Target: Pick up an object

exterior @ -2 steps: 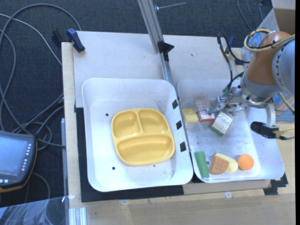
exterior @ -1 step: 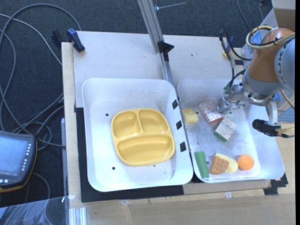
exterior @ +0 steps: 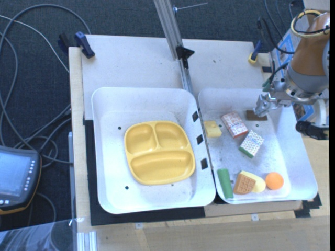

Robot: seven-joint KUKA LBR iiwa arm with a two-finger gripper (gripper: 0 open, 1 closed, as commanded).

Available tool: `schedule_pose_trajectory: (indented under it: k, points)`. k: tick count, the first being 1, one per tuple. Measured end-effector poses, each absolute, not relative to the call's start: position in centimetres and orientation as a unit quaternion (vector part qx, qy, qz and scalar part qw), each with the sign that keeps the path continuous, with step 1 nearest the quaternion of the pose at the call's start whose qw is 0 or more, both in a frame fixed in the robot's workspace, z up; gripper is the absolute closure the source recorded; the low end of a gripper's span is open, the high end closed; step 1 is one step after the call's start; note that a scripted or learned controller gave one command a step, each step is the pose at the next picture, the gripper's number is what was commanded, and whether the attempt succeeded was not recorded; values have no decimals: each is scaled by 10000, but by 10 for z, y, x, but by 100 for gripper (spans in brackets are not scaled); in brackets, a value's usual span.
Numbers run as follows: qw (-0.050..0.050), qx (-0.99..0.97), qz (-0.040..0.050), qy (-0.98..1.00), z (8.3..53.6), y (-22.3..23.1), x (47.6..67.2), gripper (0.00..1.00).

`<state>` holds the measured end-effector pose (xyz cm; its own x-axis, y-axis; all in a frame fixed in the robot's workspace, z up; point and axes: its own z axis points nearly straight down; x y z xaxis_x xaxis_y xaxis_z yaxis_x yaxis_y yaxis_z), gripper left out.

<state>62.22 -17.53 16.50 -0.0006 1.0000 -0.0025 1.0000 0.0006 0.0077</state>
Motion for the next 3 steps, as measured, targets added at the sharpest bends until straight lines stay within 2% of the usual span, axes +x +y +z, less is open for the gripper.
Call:
schedule_pose_trajectory:
  k: [2,3]
  points:
    - [25,7065,16,7077,243,-174,624,100]
    - [-12,7050,6,7092,251,-124,613,100]
